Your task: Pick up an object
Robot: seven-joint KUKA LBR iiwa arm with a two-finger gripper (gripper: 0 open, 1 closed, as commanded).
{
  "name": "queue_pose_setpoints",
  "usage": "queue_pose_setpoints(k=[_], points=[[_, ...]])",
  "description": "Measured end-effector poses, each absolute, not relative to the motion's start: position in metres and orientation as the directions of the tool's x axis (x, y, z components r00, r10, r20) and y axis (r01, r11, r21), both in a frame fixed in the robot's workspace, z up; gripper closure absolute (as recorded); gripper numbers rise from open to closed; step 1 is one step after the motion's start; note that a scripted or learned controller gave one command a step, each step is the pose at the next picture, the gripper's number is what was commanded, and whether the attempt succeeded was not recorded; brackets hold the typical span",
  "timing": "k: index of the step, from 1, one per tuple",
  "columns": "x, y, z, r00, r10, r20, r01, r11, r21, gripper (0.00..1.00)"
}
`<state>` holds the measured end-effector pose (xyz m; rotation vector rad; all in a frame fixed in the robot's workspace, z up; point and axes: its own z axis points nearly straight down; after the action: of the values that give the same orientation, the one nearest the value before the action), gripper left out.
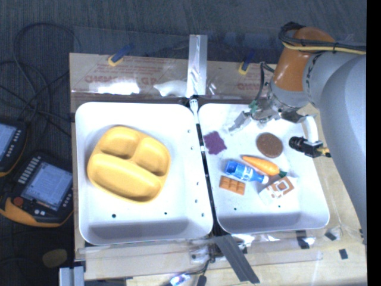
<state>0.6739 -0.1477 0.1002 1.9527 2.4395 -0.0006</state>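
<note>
My gripper (240, 121) reaches down into the far part of the right bin (309, 210), just beyond the small objects. Nearest to it lie a purple piece (214, 142) to its lower left and a brown round disc (269, 145) to its lower right. Further toward the front are an orange carrot (260, 164), a blue bottle (243, 171), an orange waffle-like square (232, 186) and a white and brown piece (278, 187). Nothing is visibly held by the gripper.
A large yellow bread-shaped object (128, 161) fills much of the left bin (89, 225). A ridge between the bins (202, 159) runs front to back. The arm's grey body (342, 112) overhangs the right bin's right side. A black fitting (302, 143) sticks out near the disc.
</note>
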Motion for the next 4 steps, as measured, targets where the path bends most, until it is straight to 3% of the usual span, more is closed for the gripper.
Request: queue_pose_setpoints(k=[1, 3, 4], points=[[0.670, -0.124, 0.087, -0.275, 0.961, -0.011, 0.961, 0.275, 0.001, 0.00], [0.565, -0.150, 0.090, -0.235, 0.972, -0.003, 0.972, 0.235, 0.004, 0.00], [0.567, -0.149, 0.097, -0.236, 0.972, 0.001, 0.972, 0.236, 0.006, 1.00]])
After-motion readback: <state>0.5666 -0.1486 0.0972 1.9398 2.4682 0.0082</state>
